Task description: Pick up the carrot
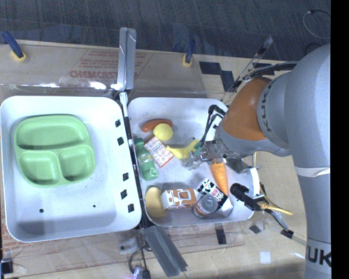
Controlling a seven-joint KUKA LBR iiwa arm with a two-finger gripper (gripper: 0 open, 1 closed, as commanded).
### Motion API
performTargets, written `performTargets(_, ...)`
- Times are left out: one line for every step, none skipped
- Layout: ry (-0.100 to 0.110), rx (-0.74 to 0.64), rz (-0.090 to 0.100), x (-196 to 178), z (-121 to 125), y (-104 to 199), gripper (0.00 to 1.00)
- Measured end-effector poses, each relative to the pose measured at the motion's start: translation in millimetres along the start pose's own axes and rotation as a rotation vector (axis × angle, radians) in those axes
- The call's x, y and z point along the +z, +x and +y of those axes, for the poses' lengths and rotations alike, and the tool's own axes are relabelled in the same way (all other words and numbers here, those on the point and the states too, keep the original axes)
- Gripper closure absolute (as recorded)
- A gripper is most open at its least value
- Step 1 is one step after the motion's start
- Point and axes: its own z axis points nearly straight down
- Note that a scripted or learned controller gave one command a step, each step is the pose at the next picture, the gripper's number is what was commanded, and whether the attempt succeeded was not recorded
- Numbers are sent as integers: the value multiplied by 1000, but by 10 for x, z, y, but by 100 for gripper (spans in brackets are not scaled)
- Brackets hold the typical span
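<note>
The carrot (220,176) is orange and tapered. It lies in the right bin (186,110), near that bin's right wall, pointing toward the front. My gripper (199,154) hangs low over the bin, just left of the carrot's upper end and right beside the tip of a yellow banana (182,150). The grey wrist and its orange band cover the bin's right rear corner. Nothing orange shows inside the gripper.
The right bin also holds a red-orange piece (157,124), a lemon (163,132), a green bottle (145,163), a small carton (179,198), a black-and-white toy (208,186) and a can (207,206). A green divided plate (53,150) lies in the left bin (64,214).
</note>
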Motion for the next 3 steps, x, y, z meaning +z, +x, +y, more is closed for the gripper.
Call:
performTargets(-5,-203,-3,-297,714,39,0)
performTargets(-2,-190,-2,-69,47,-360,0)
performTargets(-2,-194,-2,-170,52,-356,100)
